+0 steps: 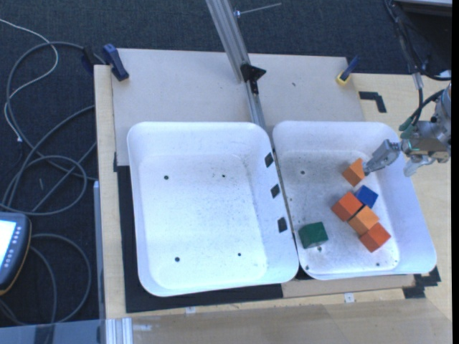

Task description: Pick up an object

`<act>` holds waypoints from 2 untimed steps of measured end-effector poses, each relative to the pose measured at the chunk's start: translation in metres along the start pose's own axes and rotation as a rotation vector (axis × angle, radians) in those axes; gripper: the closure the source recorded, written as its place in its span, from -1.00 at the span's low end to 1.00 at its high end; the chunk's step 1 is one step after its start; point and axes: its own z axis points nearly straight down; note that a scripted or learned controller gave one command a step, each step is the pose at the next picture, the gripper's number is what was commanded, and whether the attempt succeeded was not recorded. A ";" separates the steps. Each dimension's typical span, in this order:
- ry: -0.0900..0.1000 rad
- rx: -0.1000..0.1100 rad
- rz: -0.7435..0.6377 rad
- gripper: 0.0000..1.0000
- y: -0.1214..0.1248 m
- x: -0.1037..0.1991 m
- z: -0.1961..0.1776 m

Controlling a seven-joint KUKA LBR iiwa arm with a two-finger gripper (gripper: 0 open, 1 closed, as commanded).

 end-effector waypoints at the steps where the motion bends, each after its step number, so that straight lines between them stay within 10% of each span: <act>1: 0.002 0.007 -0.001 -1.00 0.036 0.003 0.108; 2: -0.003 -0.009 -0.002 -1.00 0.027 -0.012 0.159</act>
